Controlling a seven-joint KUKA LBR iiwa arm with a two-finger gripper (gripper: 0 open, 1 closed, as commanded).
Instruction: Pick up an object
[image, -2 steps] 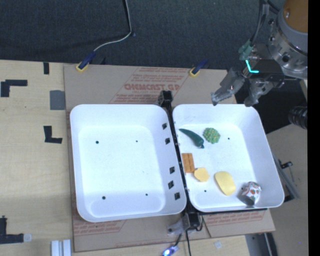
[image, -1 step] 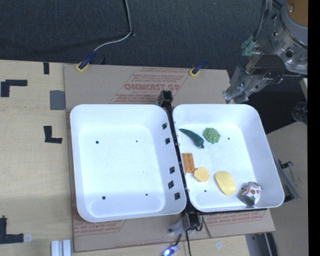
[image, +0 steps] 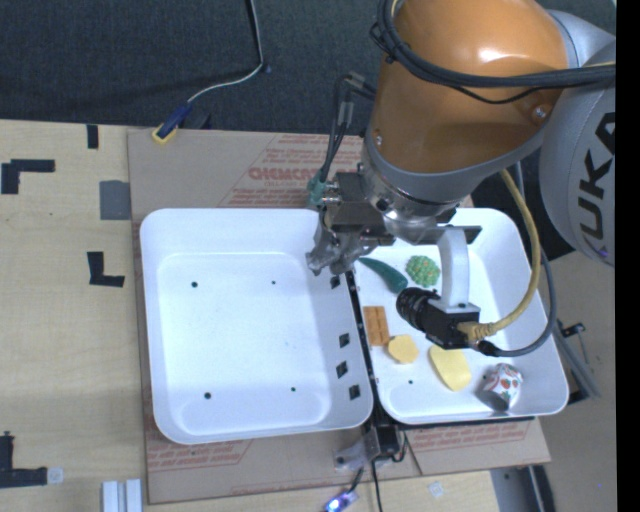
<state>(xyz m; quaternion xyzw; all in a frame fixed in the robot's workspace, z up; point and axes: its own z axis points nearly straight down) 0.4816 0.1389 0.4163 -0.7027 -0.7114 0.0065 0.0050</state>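
Objects: several small things lie in the right bin, toward its left and near sides.
Green lump: a knobbly light-green piece sits near the bin's middle, just beside the gripper body.
Dark green piece: a slim curved one lies left of the lump, pointing down and right.
Orange block: a small ridged rectangle lies close to the bin's left wall.
Yellow disc: a small round piece lies just below and right of the block.
Yellow wedge: a larger pale-yellow piece lies right of the disc, near the front wall.
Die: a many-sided white and grey thing with red marks sits in the near right corner.
Gripper: the grey head hangs over the seam between the two bins, at the far end of the divide; whether its fingers are apart or together I cannot tell, and nothing is seen between them.
Black part: a dark cylinder on a white bracket sits above the right bin, between the lump and the wedge, with a yellow cable running from it.
Arm: the orange band fills the upper right, above the right bin's far side.
Left bin: white and shallow, touching the right one along the divide.
Bench: both bins rest on a cardboard sheet.
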